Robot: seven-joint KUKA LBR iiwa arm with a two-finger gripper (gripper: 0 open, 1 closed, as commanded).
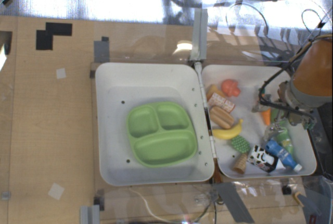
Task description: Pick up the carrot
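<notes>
With the gripper (274, 120) down over the right side of the right bin (309, 165), cannot tell from this angle whether apart or together; wrist hardware and cables in the way. Carrot (266, 115) visible as a small orange piece just left of the gripper body, touching or right beside it, partly hidden. Unclear whether between the fingers or just lying next to them.

Just below the gripper: green bottle-like item (284, 139), partly covered. Next down, blue bottle (281, 153) lying tilted toward the bin's lower right corner, beside a black-and-white cow-pattern item (260, 158).

Further left in the same bin: banana (227, 133) near centre, green textured piece (240, 144) just under it, brown cone-shaped item (240, 163) near the lower wall. Hot dog (221, 117) above the banana, wafer-like block (222, 102) touching it on top, red tomato-like piece (230, 87) near the upper wall.

Left bin (112, 113) adjacent, sharing the centre divider; holding a green divided plate (162, 134), three compartments, flat on the bin floor.

Orange band of the arm (314, 68) at the right edge, above the wrist.
</notes>
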